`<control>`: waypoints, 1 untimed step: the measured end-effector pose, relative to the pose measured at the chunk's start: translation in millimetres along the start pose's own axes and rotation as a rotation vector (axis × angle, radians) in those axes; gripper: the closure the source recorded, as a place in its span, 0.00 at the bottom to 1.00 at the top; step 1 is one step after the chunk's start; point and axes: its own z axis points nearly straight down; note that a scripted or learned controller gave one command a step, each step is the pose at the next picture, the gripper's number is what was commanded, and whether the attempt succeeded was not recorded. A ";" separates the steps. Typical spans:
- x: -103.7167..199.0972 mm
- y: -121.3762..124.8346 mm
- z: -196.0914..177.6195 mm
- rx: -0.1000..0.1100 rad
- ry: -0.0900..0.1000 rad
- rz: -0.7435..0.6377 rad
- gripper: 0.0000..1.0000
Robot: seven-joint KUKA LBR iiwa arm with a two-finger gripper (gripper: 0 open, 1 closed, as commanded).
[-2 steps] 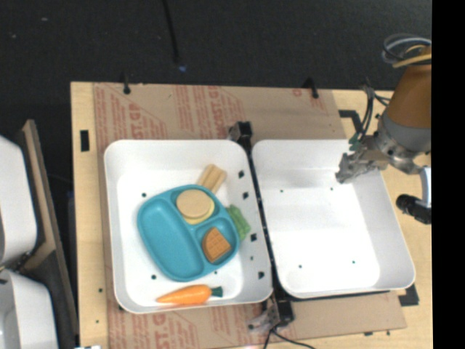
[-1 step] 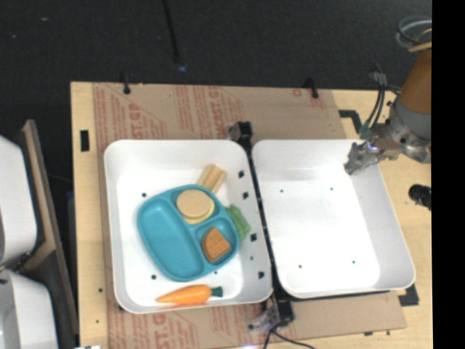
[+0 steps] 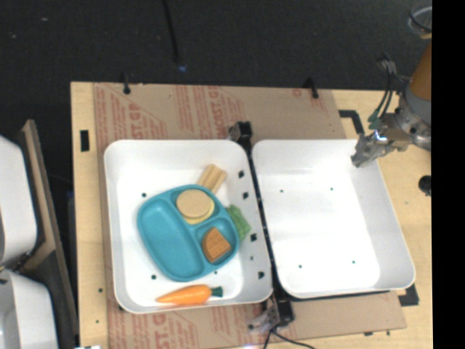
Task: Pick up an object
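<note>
In the left bin (image 3: 123,166) lies a blue divided plate (image 3: 174,242). A round tan cookie (image 3: 195,203) and a brown waffle-like piece (image 3: 216,245) rest in its compartments. A tan wooden block (image 3: 213,177) lies just past the plate's far edge. A green leafy piece (image 3: 239,222) sits at its right edge. An orange carrot (image 3: 190,294) lies near the bin's front wall. My gripper (image 3: 365,153) hangs over the far right corner of the right bin (image 3: 327,217), well away from all these objects, with nothing seen in it.
The two bins meet along a black clamp strip (image 3: 254,209) down the middle. Cardboard (image 3: 182,111) covers the bench beyond the bins. The arm's wrist and cables (image 3: 407,115) stand at the right edge. A white object (image 3: 14,195) sits off the bench at the far left.
</note>
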 end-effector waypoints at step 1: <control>53.5 -7.7 12.9 0.003 0.001 -0.003 1.00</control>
